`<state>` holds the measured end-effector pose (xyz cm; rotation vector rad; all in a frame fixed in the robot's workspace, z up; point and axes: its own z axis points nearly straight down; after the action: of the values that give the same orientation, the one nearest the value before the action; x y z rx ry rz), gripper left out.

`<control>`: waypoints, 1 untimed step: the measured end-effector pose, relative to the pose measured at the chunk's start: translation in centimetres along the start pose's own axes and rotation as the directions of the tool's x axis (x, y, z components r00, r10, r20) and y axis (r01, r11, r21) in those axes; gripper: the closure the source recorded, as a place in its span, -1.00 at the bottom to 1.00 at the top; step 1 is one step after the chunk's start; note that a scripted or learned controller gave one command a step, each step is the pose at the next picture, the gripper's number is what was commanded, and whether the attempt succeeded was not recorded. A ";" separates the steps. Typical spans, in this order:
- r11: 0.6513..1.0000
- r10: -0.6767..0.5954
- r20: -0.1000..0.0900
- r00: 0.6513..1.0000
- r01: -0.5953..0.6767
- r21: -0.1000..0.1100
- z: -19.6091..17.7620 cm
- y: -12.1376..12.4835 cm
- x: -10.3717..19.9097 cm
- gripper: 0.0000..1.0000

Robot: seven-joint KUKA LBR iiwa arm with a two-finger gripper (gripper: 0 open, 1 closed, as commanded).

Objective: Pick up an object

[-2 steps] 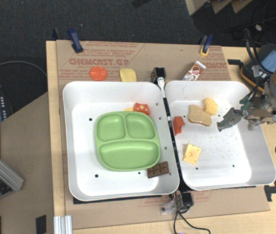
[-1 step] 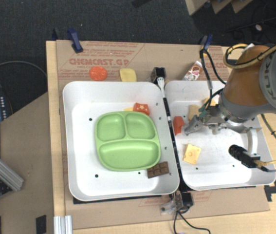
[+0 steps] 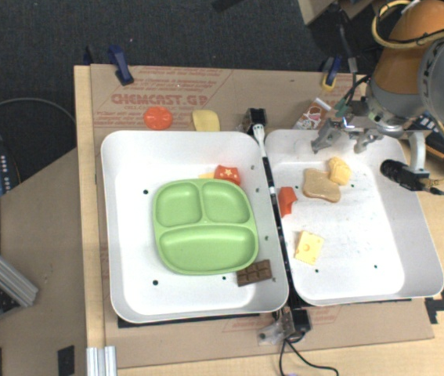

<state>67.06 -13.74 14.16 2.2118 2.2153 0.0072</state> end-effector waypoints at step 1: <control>1.000 0.006 -0.005 1.000 -0.006 0.019 5.4 -3.9 -3.8 -1.00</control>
<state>63.26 -17.52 8.71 2.2310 2.2203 -0.0075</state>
